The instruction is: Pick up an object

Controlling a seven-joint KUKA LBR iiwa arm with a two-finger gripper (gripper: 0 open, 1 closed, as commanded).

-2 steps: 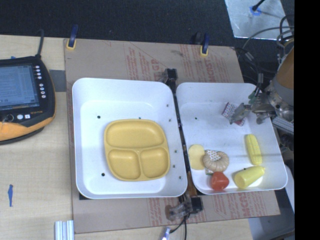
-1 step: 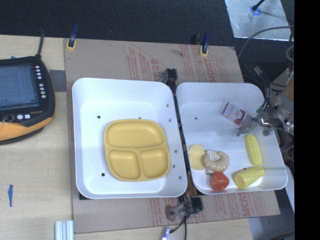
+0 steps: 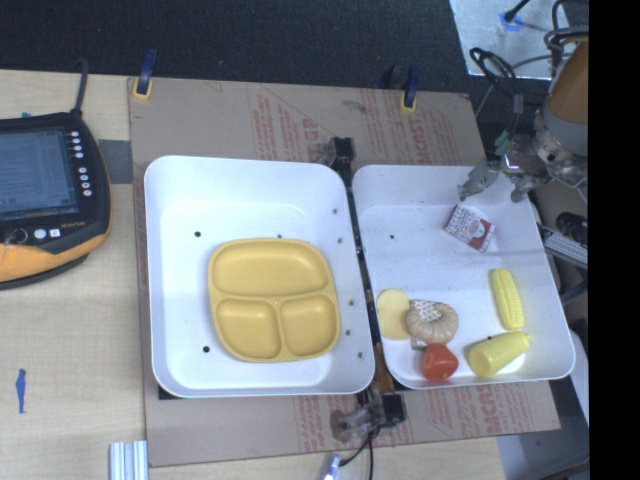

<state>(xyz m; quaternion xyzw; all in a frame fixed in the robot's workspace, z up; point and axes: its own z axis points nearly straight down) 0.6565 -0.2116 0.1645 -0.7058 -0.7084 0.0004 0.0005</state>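
Hovering with fingers spread and nothing between them, gripper (image 3: 497,180) at upper right rim of right bin (image 3: 400,183); red-and-white packet (image 3: 468,227) lying just beside, apart, untouched.

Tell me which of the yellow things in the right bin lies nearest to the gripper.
The corn cob, lying lengthwise by the right wall. The gripper hovers over the bin's far right corner; the yellow block and pale yellow disc lie farther toward the front.
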